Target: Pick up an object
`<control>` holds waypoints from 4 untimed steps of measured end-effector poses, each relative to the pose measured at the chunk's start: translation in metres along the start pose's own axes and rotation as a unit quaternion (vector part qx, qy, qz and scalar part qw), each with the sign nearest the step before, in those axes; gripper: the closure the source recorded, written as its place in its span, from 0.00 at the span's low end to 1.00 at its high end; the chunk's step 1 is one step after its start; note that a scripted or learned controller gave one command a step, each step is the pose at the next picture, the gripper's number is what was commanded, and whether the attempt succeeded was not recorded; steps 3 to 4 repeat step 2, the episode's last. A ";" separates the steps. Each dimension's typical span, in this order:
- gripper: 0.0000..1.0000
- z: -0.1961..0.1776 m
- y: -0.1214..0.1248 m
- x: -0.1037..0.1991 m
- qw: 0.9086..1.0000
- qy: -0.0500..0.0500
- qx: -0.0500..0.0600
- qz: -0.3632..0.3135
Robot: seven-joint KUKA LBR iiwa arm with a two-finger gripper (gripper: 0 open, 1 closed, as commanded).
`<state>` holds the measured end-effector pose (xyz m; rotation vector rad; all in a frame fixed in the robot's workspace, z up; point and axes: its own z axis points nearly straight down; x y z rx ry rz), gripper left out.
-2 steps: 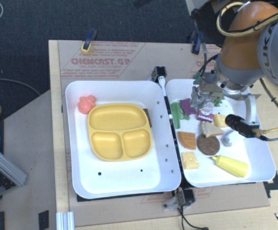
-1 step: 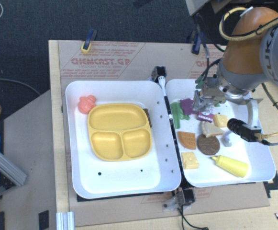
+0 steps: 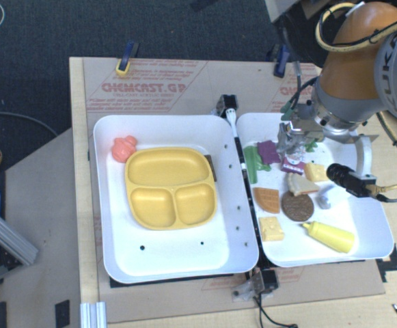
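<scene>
Lying diagonally, yellow bottle (image 3: pixel 332 236), nozzle pointing up-left

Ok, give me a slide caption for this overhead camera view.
Gripper lowered over toy food in the right bin; yellow divided plate in the left bin.

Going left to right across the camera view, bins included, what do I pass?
Pink toy → yellow divided plate in the left bin → green piece → waffle square → brown round cookie → yellow mustard bottle near the right bin's far side.
</scene>
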<state>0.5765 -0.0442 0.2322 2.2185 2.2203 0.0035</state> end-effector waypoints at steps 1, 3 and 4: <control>1.00 0.012 0.015 -0.005 1.000 -0.001 0.001 0.000; 1.00 0.017 0.007 -0.003 1.000 0.000 0.003 0.001; 1.00 0.017 0.007 -0.003 1.000 0.000 0.003 0.001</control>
